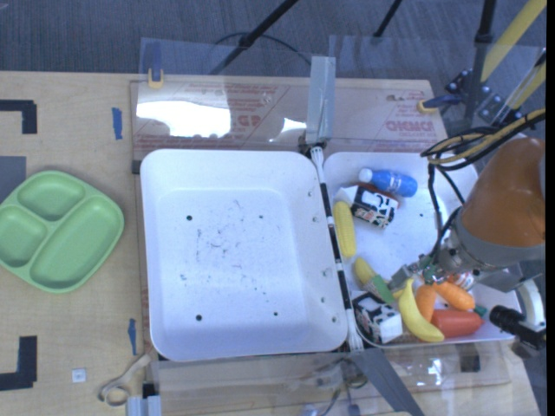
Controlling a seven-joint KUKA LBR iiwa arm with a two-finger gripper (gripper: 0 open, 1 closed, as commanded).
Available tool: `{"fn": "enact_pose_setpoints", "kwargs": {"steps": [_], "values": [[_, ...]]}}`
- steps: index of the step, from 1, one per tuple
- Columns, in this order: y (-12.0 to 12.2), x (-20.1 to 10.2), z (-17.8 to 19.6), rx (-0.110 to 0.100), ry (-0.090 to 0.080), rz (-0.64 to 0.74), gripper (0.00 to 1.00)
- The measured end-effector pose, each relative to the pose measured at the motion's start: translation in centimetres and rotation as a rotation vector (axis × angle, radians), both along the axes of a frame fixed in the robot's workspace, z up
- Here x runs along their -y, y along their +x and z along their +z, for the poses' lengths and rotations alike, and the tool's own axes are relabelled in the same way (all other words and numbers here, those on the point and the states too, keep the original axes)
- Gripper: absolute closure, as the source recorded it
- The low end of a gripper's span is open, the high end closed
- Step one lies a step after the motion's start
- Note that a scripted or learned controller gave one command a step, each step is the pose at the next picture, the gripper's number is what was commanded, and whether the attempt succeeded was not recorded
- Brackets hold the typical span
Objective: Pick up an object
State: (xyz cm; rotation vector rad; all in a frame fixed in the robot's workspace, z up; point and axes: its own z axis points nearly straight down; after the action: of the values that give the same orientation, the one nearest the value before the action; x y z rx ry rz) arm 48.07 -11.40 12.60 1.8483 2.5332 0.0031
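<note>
A: Left to right — green tray (59, 229) far left, left bin (165, 189) bare, right bin (438, 198) w/ the toys.

B: Gripper (434, 273) low among banana (413, 312) & carrot (451, 293), lower right — grasp step. Grip state: can't tell. Next: close, lift straight.

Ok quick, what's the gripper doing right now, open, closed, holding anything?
Gripper: low in the right bin over the banana and carrot; open or closed cannot be told.

Grey arm (507, 232) — broad orange band, black and yellow cables above.
</note>
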Motion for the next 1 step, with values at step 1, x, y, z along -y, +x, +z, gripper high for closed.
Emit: {"fn": "enact_pose_setpoints", "kwargs": {"steps": [1], "values": [[0.1, 0.03, -3.87, 0.003, 0.001, -0.033, 0.0]]}}
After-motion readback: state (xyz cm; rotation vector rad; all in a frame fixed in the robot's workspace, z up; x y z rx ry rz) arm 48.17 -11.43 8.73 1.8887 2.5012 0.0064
